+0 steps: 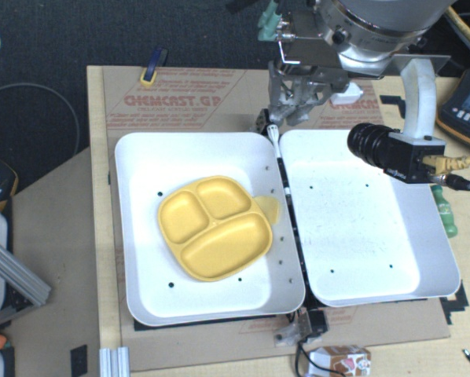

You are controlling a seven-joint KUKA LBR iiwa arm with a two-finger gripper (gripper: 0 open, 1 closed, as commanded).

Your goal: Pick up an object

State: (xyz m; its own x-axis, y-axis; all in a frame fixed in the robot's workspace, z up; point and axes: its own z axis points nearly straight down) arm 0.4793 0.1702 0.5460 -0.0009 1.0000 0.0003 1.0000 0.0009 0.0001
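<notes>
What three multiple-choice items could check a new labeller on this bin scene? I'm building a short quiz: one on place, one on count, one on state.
1. Where does the yellow tray lie?
A. left bin
B. right bin
C. on the floor

2. How many compartments does the tray have?
A. one
B. three
C. six

3. How does the gripper stand to the tray?
A. clamped on it
B. pressing its middle
C. apart from it, by the bins' far edge

Key: 1 A, it rests inside the left bin. 2 B, two small sections and one large one show. 3 C, the gripper is above the bins' far rims, away from the tray.
</notes>
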